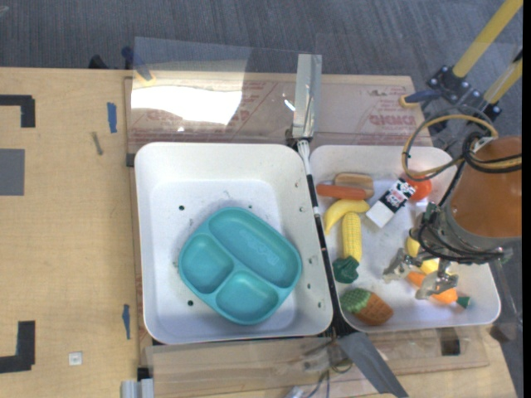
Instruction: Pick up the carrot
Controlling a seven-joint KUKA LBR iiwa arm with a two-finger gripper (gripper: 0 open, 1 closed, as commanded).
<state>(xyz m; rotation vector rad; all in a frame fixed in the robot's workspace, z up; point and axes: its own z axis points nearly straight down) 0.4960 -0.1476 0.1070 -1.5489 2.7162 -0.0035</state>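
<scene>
The jaws (425, 274) hang low over the near right corner of the right-hand shallow white plastic bin (489, 312), under the arm's grey wrist and orange band (491, 191). Whether they are spread or pressed together, I cannot tell; the metal fingers blur into the toys beneath them. Just beside the jaws on the near side, toward the right wall, lies the small orange plastic carrot with a green top (449, 298), resting on the bin floor, touching or nearly touching the fingertips, though nothing shows it gripped. A small yellow piece (427, 264) sits right under the jaws; its shape is too hidden to name.

To the left of the jaws and slightly nearer lies an orange-and-green toy strawberry-like fruit (366, 303). Left of the jaws stand a dark green toy broccoli floret (344, 268) and, above it, a yellow toy corn cob (352, 235) beside a yellow toy banana (335, 214). Farther back are a white-and-black toy carton (392, 203), a long red-orange toy sausage (343, 192) and a toy hot dog bun (354, 179).

Well left of the jaws, the other white bin (158, 222) holds a teal three-compartment plastic plate (239, 263). Both bins sit on the pale wooden desk (58, 239).
</scene>
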